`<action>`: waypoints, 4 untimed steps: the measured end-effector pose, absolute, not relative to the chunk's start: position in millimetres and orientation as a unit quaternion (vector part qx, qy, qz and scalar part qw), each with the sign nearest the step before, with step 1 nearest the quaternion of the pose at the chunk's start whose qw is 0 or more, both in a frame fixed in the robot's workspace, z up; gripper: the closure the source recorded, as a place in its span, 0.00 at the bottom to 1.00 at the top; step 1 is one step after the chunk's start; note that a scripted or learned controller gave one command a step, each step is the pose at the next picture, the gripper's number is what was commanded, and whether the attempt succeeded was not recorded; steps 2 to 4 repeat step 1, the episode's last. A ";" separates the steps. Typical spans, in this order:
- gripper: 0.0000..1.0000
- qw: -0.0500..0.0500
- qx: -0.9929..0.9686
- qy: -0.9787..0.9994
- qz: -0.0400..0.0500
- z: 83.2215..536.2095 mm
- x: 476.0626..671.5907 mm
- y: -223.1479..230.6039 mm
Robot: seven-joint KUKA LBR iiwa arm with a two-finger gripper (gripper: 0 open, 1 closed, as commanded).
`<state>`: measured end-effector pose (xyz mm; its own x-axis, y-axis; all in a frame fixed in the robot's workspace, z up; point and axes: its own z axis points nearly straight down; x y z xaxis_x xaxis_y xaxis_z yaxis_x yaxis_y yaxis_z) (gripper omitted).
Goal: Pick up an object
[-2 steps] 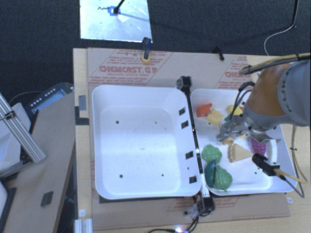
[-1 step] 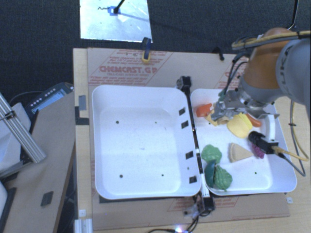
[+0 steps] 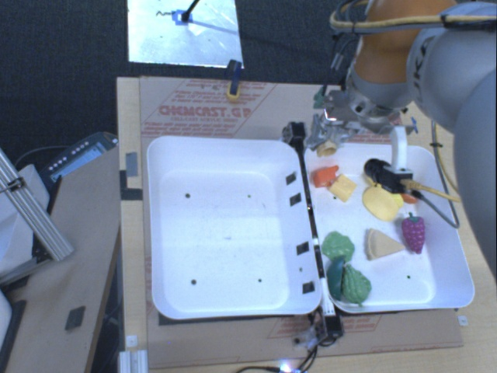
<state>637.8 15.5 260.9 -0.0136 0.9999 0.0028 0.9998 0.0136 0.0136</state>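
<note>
The grey arm (image 3: 435, 61) reaches over the right bin's (image 3: 454, 286) far edge, and its pincer (image 3: 330, 140) hangs at that bin's far left corner; whether it is released or clenched cannot be told. A small pale piece (image 3: 327, 148) sits at its tip, grip unclear. The yellow fruit (image 3: 383, 203), purple grapes (image 3: 413, 232) and orange piece (image 3: 324, 175) lie in that bin.

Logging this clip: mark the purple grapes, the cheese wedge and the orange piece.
purple grapes (image 3: 413, 232), camera view, middle of bunch
cheese wedge (image 3: 383, 244), camera view, top face
orange piece (image 3: 324, 176), camera view, centre
</note>
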 end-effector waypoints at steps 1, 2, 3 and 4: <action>1.00 -0.002 0.704 0.710 -0.001 246.3 579.5 60.3; 1.00 -0.002 0.704 0.710 -0.001 246.3 579.5 60.3; 1.00 -0.002 0.704 0.710 -0.001 246.3 579.5 60.3; 1.00 -0.002 0.704 0.710 -0.001 246.3 579.5 60.3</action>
